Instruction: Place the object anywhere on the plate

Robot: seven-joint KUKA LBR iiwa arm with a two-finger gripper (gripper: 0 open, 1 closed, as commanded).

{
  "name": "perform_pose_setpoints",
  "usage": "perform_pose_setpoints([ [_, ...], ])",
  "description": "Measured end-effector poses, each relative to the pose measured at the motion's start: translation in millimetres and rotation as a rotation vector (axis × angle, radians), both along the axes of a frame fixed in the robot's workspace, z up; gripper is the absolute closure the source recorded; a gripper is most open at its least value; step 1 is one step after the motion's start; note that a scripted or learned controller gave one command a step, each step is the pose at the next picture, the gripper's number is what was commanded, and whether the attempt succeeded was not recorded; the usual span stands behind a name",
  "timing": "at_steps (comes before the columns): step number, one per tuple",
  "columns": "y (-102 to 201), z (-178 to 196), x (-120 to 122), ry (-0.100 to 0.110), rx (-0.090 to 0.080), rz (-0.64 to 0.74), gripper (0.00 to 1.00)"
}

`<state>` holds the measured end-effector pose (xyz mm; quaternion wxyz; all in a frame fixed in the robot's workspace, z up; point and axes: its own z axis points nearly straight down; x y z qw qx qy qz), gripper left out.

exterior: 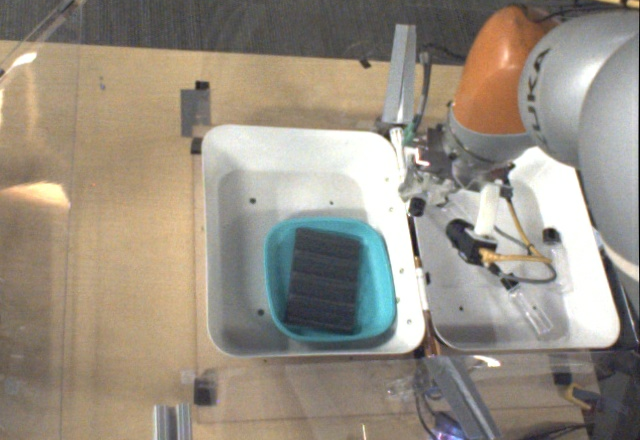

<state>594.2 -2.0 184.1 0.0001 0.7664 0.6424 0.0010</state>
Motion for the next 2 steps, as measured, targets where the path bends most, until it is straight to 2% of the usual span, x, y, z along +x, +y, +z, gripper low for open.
perform_pose_setpoints([
  [1,53.6,7.7,-38.3,-0.002,0.000,0.111,1.00],
  [2,53.0,7.7,-38.2,-0.002,0.000,0.109,0.00],
])
